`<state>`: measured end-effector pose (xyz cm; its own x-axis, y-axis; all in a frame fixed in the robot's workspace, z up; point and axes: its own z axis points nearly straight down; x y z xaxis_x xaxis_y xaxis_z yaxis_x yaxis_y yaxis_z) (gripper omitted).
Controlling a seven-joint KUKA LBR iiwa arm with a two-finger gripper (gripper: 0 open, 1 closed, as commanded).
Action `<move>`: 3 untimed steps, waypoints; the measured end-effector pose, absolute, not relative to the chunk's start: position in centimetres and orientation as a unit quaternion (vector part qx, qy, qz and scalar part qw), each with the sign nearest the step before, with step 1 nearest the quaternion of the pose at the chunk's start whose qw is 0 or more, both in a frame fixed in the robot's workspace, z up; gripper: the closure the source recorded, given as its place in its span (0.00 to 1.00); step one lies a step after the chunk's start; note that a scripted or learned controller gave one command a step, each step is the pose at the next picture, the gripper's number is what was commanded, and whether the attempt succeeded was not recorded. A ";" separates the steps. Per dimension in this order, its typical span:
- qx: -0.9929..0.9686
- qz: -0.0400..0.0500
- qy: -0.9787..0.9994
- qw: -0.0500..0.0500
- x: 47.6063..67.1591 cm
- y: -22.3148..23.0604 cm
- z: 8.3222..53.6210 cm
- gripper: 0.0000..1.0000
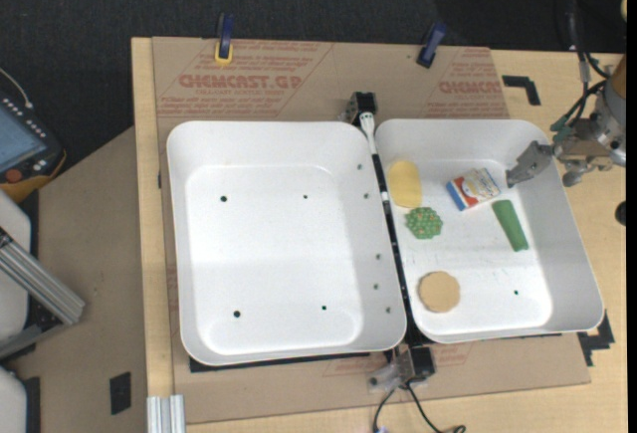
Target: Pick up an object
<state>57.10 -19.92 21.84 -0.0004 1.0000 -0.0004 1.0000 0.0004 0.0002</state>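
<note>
The pincer (526, 167) hangs over the right bin's (572, 252) far right edge, just beside the small carton (474, 188); its state I cannot tell.

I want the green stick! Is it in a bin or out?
In. The green stick lies flat inside the right bin, near its right side.
</note>
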 end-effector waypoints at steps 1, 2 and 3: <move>0.706 -0.001 0.708 -0.003 53.7 -14.2 7.8 0.00; 0.707 0.002 0.707 0.006 55.2 -16.7 18.3 0.00; 0.707 0.001 0.707 0.002 55.1 -16.5 18.7 1.00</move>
<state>55.09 -16.52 18.73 -0.0008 1.0000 -0.0022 1.0000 0.0008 0.0045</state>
